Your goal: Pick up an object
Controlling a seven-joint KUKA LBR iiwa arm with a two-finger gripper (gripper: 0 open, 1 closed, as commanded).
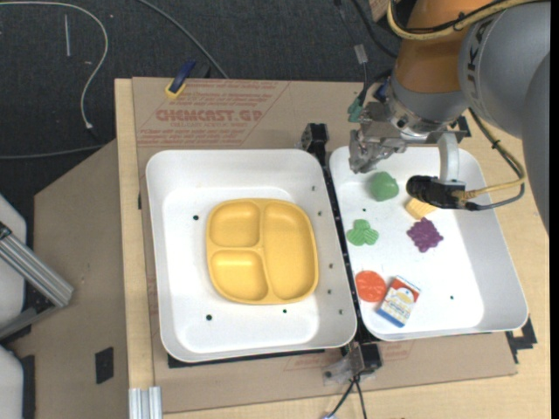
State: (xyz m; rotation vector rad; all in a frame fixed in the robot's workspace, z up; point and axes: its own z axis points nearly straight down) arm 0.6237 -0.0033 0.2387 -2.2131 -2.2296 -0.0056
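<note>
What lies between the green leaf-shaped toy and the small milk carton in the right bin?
In the camera view, a round orange-red toy lies between the green leaf-shaped toy and the small milk carton.

Glossy yellow plastic tray (pixel 262 251), smooth white plastic bins (pixel 166 234), matt brown cardboard (pixel 210 116).

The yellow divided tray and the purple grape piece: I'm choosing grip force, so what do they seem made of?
Yellow tray: probably hard plastic, smooth with a soft sheen and moulded compartments. Purple grape piece: likely plastic or rubber toy food, matte and bumpy; which one is unclear.
</note>
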